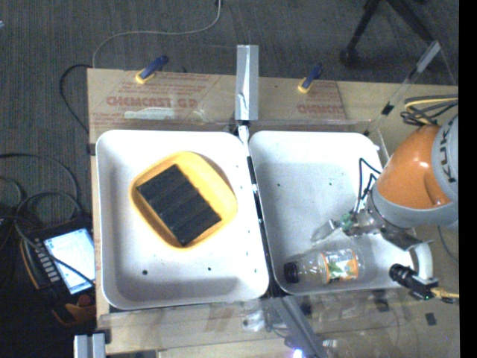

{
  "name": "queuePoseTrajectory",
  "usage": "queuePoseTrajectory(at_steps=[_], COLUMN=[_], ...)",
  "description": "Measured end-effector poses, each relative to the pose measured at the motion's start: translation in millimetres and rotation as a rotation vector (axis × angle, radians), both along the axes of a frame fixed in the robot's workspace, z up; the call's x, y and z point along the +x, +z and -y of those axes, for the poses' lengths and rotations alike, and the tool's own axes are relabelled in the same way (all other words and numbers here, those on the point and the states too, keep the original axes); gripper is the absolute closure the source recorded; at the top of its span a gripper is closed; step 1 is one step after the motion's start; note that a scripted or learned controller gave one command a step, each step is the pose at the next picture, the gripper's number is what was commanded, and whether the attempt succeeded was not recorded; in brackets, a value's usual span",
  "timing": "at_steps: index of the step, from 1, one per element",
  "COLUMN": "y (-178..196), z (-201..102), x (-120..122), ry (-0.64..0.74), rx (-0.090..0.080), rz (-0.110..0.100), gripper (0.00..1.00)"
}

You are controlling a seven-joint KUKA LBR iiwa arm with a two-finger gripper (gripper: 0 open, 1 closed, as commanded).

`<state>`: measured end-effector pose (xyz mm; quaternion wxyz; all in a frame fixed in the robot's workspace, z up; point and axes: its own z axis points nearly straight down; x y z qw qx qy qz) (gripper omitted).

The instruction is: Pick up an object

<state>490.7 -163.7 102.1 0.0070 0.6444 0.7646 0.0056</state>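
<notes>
A clear plastic bottle point(328, 267) with a dark cap and a green-orange label lies on its side along the near wall of the right bin point(298, 185). A yellow dish point(184, 198) with a black ribbed pad on top rests in the middle of the left bin point(119, 274). My gripper point(341, 227) hangs low at the right side of the right bin, just above and behind the bottle's label end. The orange and grey wrist point(417, 181) above it hides part of the bin's right wall.
A metal divider post point(247, 80) stands at the far edge between the bins. Two blue-and-yellow clamps point(151, 68) hold the board behind them. Cables and a small screen device point(67, 256) lie on the floor to the left.
</notes>
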Motion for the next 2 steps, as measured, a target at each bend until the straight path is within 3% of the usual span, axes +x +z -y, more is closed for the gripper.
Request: queuePoseTrajectory(at_steps=[1, 2], y=[-10.6, -10.2], z=[17.3, 42.6], x=[52.6, 117.0], ry=[-0.2, -0.321], rx=[0.0, 0.013], rz=[-0.007, -0.008], gripper=[0.0, 0.0])
